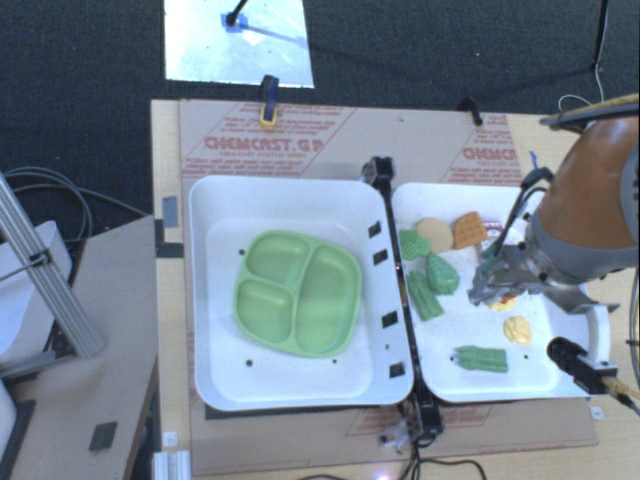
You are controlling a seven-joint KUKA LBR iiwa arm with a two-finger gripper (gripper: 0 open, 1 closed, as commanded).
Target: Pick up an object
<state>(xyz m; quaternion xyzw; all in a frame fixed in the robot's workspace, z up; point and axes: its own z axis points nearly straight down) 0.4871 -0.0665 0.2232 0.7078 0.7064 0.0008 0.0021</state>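
A dark carpeted floor surrounds the tabletop, which carries two white bins side by side. The left bin holds a green divided plate. The right bin holds small toy foods: a tan round piece, an orange cracker, green pieces, a green block and a yellow piece. The jaws sit low in the right bin, just above the yellow piece; whether they are apart or closed cannot be told.
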